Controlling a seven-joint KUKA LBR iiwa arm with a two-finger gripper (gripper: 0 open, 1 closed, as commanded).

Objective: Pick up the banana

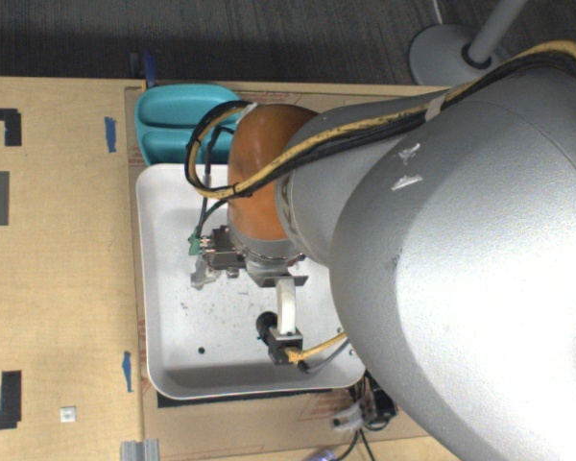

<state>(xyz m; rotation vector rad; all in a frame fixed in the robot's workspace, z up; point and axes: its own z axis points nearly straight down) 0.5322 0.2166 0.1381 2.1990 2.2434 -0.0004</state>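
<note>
My arm reaches in from the right, and its big grey body covers the right half of the view. The orange band (pixel 262 176) and the wrist below it hang over the middle of a white bin (pixel 168 286). Part of the gripper (pixel 214 262) pokes out under the wrist on its left side, low over the bin floor. The wrist hides what lies directly beneath it.
A teal object (pixel 178 118) lies against the bin's far rim. A black and yellow cable (pixel 206 152) loops off the wrist, and a connector (pixel 283 339) hangs near the bin's front. The brown bench (pixel 58 257) stretches left. A grey stand base (pixel 446 56) sits at the back.
</note>
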